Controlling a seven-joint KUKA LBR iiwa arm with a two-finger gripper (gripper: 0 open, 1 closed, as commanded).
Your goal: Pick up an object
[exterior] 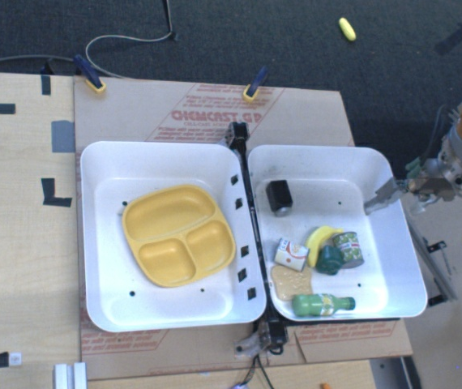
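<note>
Green bottle [322,304] on its side along the near wall of the right bin [320,152], cap pointing right. Just above it, a flat tan piece [289,282], round-edged, touching or nearly touching the bottle. Above that, a small white carton [292,254] with red print, tilted. Beside the carton, a banana [320,241], curved, pressed against a green-labelled can [348,248] and a dark teal item [329,261] too blurred to identify. Apart from this cluster, toward the far left of the same bin, a black box [279,196] standing alone near the divider.

End effector [405,189] at the right rim of the right bin, level with the black box, well apart from every item and holding nothing visible; open or closed, cannot tell.

In the left bin [158,156], a yellow divided plate [178,233], three compartments, turned at a slant.

Beneath both bins, a cardboard sheet [296,112] with red lettering, fixed to the tabletop [20,217] by two yellow-and-blue clamps [254,86] at its far edge.
</note>
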